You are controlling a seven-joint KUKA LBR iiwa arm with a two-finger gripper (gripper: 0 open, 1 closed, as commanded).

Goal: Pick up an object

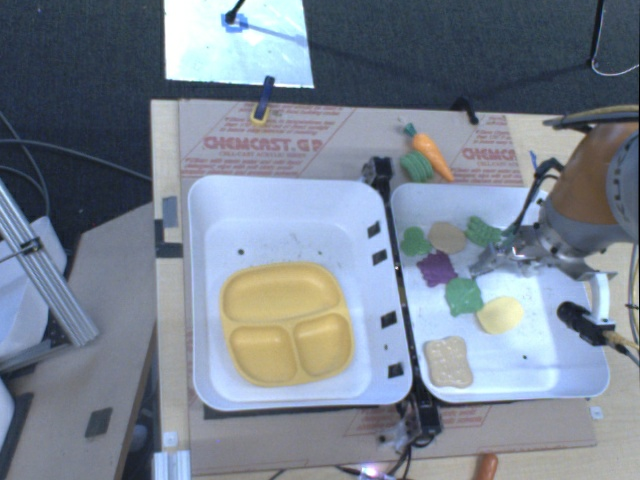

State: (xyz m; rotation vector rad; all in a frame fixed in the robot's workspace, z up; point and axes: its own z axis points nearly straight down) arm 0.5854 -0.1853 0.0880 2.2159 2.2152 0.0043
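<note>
- Since the camera looks down at a slant, starting at the near edge: the counter [300, 423] shows as a strip of brown cardboard along the front of the two white bins.
- Left bin [205, 268] holds a yellow divided tray [287, 323], sitting toward the near side, one long compartment at the back and two smaller ones in front.
- Right bin [560, 373] has the toy food. Nearest the front edge is a tan cracker-looking piece [448, 361].
- A bit further back, a pale yellow round piece [500, 315] lies just beside a green leafy piece [463, 295].
- Behind those, a purple piece [436, 267], then a row along the far side: a small green piece [414, 240], a beige oval piece [447, 237] and another green piece [483, 231].
- The tool [500, 256] is down in the right bin, near that far green piece and just above the leafy one. Honestly can't tell how its fingers stand or if it has hold of anything, too small and dark.
- The arm [590, 198] comes in from the right, orange band above the grey wrist.
- Past the bins, on the printed cardboard, a toy carrot [432, 151] lies beside a green ridged thing [417, 167], both outside the right bin.
- Further back left, a blue and yellow clip-like thing [263, 103] sits at the cardboard's far edge.
- Farthest off, a pale square sheet [238, 28] lies on the dark floor.
</note>
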